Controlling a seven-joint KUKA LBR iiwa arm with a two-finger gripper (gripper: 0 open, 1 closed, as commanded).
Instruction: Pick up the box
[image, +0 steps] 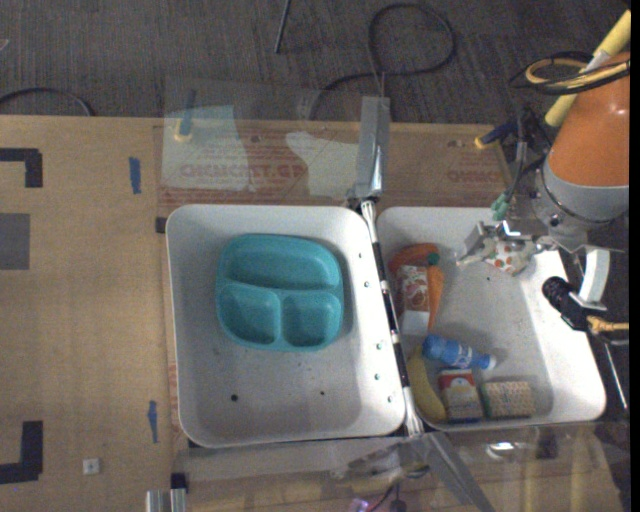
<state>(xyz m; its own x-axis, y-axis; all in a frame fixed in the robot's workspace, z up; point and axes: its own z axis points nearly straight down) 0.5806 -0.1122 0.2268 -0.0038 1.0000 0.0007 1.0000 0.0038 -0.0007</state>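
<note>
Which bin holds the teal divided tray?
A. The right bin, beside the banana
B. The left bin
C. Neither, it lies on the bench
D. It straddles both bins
B: the teal divided tray lies flat inside the left bin, while the banana lies in the right bin.

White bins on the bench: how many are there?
2. The left bin holds a teal divided tray. The right bin holds the small items, with the gripper over its far edge.
</note>
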